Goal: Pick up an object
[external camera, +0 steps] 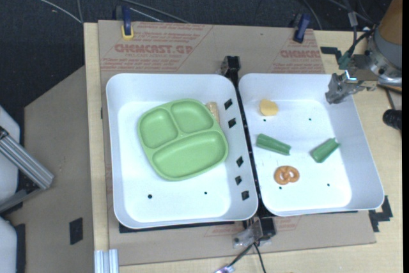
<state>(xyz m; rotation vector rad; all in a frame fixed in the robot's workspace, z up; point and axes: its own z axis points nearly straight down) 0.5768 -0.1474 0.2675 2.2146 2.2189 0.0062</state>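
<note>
"CHEMCAST GP" in red on brown bench sheet

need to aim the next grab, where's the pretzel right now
The pretzel lies in the right bin, near its front edge, just below the two green pieces and well away from the hand.

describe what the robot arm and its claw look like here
The claw is small, metallic grey, with bright silver highlights. Behind it, thin dark cables loop up along the wrist. The arm is a rounded grey body with an orange-tan section above it at the frame's right edge.
</note>
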